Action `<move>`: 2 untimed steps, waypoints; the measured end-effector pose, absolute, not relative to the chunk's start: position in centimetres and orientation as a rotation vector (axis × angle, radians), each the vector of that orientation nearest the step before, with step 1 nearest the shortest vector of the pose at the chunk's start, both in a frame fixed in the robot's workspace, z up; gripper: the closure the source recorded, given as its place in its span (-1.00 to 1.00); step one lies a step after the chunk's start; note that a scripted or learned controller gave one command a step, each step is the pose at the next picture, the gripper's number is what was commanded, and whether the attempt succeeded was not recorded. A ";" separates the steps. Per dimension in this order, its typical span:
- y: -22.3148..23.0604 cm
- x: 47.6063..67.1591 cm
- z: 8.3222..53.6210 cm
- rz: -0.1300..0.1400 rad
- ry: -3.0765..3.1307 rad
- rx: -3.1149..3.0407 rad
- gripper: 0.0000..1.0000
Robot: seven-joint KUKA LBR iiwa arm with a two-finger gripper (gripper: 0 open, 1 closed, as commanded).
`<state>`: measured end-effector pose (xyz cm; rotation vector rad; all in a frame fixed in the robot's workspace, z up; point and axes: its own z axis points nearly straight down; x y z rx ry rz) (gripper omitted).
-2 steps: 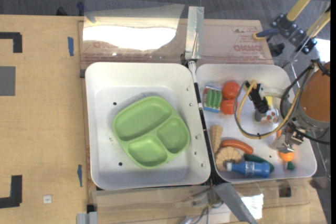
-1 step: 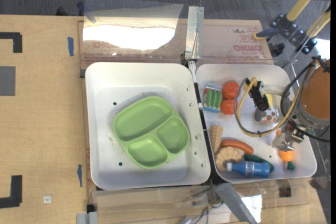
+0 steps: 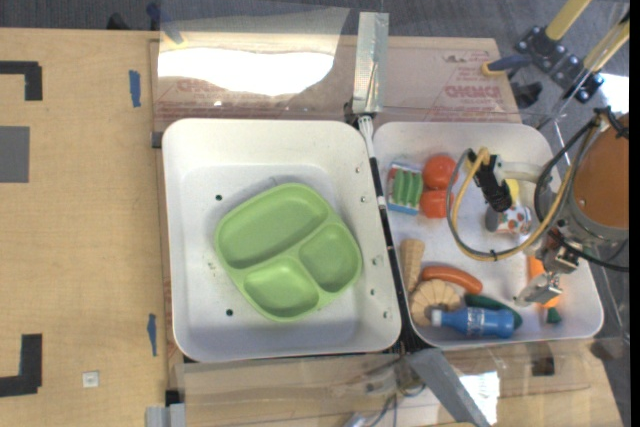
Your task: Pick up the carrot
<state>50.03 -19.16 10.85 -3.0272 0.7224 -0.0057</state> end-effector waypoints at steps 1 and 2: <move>-20.3 49.2 8.8 -0.013 0.445 -3.091 -1.00; -19.0 50.0 8.9 -0.007 0.973 -2.979 -1.00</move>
